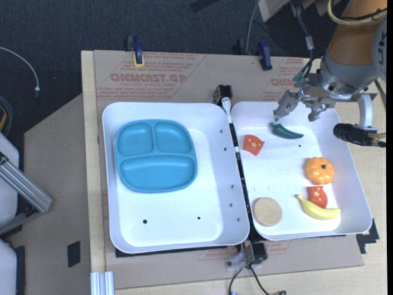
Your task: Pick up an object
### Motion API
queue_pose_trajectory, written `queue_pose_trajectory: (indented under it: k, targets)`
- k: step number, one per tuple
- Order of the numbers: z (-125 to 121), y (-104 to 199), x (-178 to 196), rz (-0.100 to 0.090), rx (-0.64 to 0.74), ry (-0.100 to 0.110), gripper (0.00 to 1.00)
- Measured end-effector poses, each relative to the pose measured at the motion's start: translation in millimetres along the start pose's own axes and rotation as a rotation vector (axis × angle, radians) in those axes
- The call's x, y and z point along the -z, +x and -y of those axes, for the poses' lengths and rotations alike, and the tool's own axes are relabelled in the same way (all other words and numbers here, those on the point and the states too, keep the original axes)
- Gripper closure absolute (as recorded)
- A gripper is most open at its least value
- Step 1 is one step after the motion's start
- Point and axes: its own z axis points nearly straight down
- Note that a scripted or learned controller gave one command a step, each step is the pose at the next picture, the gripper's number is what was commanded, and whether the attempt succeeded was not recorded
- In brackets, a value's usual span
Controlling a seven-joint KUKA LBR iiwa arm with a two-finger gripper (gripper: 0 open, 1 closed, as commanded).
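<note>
My gripper (300, 108) hangs over the far side of the right bin (350, 223), its two fingers spread apart with nothing between them. Just below and a little left of the fingertips lies a dark green pepper (285, 131). A red piece (253, 144) rests near the bin's left wall. Lower right sit an orange pumpkin (319, 170), a small red strawberry-like piece (317, 195), and a yellow banana (317, 209). A tan round cookie (268, 211) lies at the near left of the bin.
The left bin (178, 226) holds a blue three-compartment plate (156, 155). A black divider with a clamp (223, 95) runs between the bins. Blue clamps (138, 49) pin the cardboard at the back. A black cylinder (357, 134) juts in at the right.
</note>
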Motion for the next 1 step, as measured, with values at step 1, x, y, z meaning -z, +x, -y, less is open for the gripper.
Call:
queue_pose_trajectory:
  k: [1]
  targets:
    - [-2.4, 0.3, 9.1, 0.002, 0.003, -0.015, 0.00]
